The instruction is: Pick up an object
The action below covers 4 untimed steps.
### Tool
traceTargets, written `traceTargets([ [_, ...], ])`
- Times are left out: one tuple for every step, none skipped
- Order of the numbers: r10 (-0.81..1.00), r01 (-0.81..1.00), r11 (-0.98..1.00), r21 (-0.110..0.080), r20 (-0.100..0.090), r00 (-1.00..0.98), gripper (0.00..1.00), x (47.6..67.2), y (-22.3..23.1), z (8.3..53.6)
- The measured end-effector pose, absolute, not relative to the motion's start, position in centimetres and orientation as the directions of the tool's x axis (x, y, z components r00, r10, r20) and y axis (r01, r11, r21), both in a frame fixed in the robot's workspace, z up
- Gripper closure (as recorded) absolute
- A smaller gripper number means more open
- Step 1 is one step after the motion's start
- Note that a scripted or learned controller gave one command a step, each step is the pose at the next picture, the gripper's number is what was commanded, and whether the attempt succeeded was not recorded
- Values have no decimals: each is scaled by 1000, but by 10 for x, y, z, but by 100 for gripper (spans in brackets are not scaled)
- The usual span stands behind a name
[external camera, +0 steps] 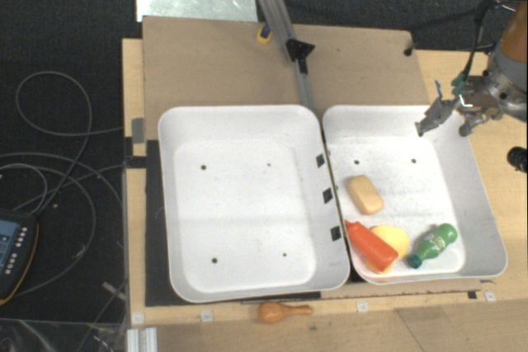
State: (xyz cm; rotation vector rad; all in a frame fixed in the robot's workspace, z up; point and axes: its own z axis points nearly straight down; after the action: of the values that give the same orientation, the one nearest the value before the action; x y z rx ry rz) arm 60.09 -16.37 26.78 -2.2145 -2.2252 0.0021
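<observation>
In the right bin (462, 177) lie a tan bread-like block (365, 194), an orange-red carrot-shaped piece (371, 247), a yellow lemon-like piece (393, 239) and a small green bottle (431, 245), the last three crowded at the bin's near edge. My gripper (450, 119) hangs over the bin's far right corner, well away from all of them. Its two fingers are spread apart with nothing between them.
The left bin (177, 177) sits beside the right one, joined by black clips (327, 194). A tan pear-shaped object (284, 311) lies on the bench in front of the bins. A slanted metal pole (276, 4) crosses the back.
</observation>
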Motion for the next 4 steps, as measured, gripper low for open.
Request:
traceTargets([
  [1000,1000,5,2,0,-5,0,602,-164,270],
  [1000,1000,1,-3,1,-1,0,604,-165,208],
  [1000,1000,1,-3,1,-1,0,600,-159,163],
  [1000,1000,0,-4,1,0,0,601,-161,101],
])
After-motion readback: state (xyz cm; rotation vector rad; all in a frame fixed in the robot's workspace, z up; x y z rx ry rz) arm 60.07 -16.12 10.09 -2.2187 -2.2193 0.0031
